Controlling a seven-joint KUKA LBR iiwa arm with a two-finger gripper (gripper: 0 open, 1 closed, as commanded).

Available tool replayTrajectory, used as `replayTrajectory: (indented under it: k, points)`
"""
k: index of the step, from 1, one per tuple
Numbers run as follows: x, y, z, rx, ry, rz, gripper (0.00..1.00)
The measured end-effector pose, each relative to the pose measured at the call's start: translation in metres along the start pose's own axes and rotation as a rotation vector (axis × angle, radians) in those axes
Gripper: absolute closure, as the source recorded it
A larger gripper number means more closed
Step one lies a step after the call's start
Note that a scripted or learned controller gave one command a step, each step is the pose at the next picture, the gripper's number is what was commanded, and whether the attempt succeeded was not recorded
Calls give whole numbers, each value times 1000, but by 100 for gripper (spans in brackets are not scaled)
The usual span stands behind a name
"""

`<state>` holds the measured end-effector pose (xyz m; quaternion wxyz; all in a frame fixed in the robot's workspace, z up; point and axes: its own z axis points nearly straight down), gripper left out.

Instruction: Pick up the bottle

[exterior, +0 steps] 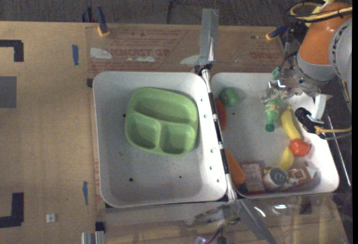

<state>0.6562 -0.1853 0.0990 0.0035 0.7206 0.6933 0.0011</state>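
Hanging over the right bin [330, 173], the pincer [274, 93] sits just above the green bottle [271, 115]; whether its fingers grip cannot be told; banana [290, 124] just beside

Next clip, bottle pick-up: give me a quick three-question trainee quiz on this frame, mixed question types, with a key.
1. True or false: the green divided plate lies in the left bin.
2. Multiple choice: the gripper is directly above which thing? A. the green bottle B. the jar C. the banana
3. Fill in: the round green fruit sits near the ______ wall of the right bin.

Key: 1 true. 2 A. 3 left.
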Motion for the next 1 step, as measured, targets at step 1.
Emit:
replayTrajectory:
  k: [1]
  points:
    - [52, -13, -110, 3, 2, 76, 100]
